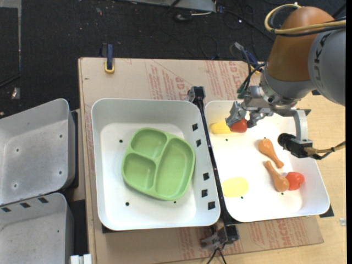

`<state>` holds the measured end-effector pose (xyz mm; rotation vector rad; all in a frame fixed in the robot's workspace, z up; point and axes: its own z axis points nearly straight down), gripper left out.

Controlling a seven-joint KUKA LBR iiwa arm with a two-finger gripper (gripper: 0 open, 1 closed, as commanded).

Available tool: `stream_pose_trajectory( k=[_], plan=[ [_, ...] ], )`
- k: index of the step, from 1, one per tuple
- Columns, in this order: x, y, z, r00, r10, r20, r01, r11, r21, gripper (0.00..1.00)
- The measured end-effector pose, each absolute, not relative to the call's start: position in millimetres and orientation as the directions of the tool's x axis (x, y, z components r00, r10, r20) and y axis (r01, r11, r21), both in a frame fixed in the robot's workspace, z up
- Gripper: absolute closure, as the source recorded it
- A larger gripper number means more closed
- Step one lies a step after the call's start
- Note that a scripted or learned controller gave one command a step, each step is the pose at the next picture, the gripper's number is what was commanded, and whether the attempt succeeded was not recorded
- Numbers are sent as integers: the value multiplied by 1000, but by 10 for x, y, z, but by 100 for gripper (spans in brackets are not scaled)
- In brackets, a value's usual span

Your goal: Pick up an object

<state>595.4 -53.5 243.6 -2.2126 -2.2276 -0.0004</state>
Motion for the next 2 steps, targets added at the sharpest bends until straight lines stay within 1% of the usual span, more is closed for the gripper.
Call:
stream_pose_trajectory(
  k=[1, 2],
  plan=[
    [5818, 79, 2453, -9, 1000, 2, 1000, 9, -1, 100],
    [5642, 524, 2331, -7, 1000, 1, 1000, 7, -4, 100]
  ],
)
